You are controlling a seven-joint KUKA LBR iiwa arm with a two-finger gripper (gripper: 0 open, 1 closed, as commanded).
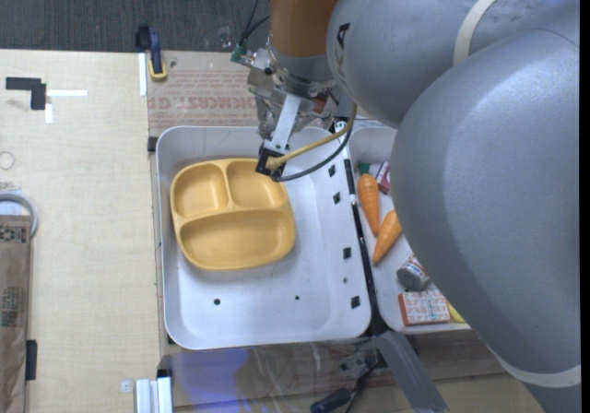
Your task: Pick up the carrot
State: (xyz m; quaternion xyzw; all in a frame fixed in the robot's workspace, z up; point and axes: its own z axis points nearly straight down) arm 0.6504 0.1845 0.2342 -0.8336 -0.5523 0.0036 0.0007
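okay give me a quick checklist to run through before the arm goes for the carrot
1. Carrot located: ok, two carrots lie in the right bin.
2. Gripper over the carrots: not ok, it hangs over the yellow plate in the left bin.
3. Gripper free of objects: ok, nothing between its fingers.
4. Carrots separated: not ok, they touch.
5. Clutter near them: not ok, small packages close by.

Colour-wise: the divided plate (232, 214) is a mustardy yellow, sitting in a plain white bin (277, 310). Two carrots (369, 201) (386, 236) are bright orange. The arm (479, 125) is pale grey with an orange band (309, 5). There's a small card (424, 308) printed red and white, and the bench (74, 245) is cream.
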